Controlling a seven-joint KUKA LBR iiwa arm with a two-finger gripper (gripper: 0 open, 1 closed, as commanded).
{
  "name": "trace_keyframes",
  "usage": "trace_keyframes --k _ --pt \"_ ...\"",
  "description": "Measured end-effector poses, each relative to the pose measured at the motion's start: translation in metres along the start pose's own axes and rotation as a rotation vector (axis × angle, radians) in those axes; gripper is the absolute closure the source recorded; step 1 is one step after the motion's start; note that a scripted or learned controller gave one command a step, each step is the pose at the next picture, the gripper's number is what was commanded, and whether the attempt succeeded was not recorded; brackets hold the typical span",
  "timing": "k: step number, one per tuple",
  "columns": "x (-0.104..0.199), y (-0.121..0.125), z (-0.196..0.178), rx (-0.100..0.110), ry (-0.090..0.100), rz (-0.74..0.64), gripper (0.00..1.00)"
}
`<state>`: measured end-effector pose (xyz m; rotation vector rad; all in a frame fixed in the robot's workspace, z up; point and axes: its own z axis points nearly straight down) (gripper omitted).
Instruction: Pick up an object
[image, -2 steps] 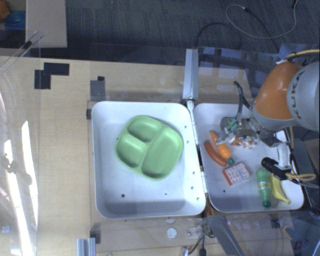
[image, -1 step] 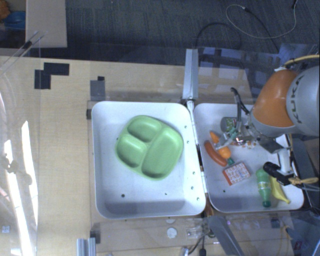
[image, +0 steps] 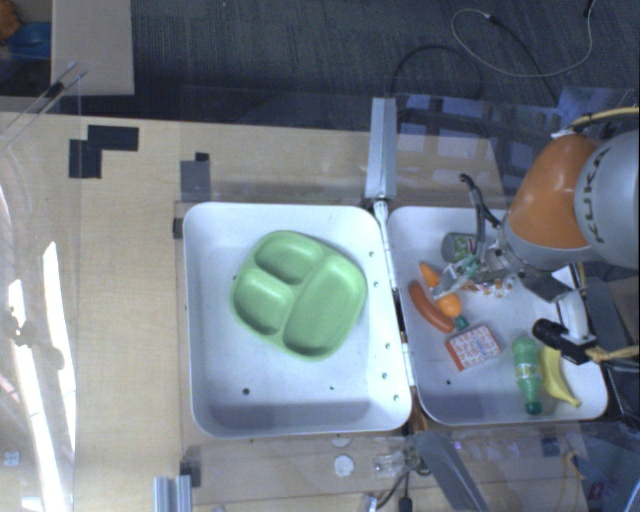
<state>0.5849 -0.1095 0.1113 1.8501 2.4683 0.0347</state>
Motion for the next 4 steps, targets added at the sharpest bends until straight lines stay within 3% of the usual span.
trace_keyframes --k 1,2,3,4 --pt "-0.008 0.009 0.001 0.004 0.005 -0.067 0.00" --pt "0.029 -0.025 0.020 0.036 0.027 -0.042 0.00" --pt "0.029 -0.021 0.007 0.028 0.027 -0.044 1.00" --pt "0.067 0.041 -0.075 0.047 0.024 0.228 1.00"
